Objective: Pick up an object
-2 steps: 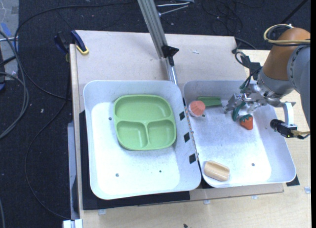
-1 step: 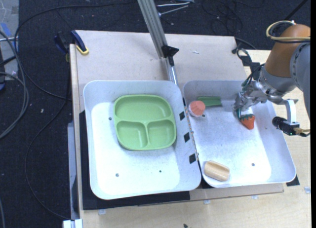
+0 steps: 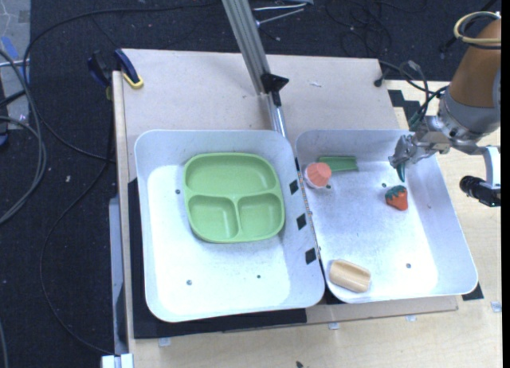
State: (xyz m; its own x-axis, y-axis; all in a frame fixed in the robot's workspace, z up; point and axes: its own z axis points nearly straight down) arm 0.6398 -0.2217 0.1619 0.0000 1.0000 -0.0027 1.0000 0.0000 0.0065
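Bench (image 3: 199,88) — bears two white bins: one (image 3: 446,223) under the claw (image 3: 401,159), the other (image 3: 159,279) well left.

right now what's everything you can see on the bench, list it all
white bins: two, white, side by side on the bench
divided plate: one, light green, three compartments, in the left bin
green block: one, green, flat, near the far edge of the right bin
round pink-orange item: one, beside the green block, at the right bin's left side
strawberry toy: one, red with a green top, right bin, just below the claw
bread roll toy: one, tan, near corner of the right bin
arm: one, grey with an orange band, reaching in from the right
claw: one, over the right bin above the strawberry toy
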